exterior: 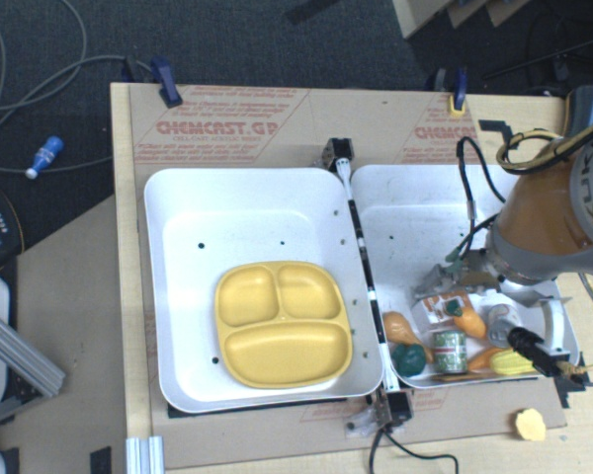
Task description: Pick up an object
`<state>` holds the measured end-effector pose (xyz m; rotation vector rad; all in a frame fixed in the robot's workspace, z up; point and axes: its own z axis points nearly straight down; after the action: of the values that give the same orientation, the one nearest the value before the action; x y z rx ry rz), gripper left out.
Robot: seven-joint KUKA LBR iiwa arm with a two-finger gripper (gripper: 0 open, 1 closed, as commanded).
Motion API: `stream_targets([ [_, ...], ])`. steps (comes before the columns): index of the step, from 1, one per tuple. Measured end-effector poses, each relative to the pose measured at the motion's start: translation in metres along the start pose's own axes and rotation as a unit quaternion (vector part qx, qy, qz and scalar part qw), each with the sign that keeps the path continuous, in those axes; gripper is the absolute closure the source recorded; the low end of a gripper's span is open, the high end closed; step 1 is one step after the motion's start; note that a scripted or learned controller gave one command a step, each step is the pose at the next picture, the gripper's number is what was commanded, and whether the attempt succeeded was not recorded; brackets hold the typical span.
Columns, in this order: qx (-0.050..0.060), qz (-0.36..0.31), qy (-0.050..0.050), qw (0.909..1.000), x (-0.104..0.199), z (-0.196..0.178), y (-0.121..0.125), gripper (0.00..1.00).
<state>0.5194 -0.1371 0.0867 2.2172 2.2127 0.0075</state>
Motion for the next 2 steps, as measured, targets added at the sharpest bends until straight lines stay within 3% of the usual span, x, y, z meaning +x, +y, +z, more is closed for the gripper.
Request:
stream_targets([
  [1,0.007,0.0,0.006,1.0,-0.084,0.002,0.05,0.0],
  [2,0.009,0.001,0.003,1.0,-0.061,0.002,-0.045,0.0],
])
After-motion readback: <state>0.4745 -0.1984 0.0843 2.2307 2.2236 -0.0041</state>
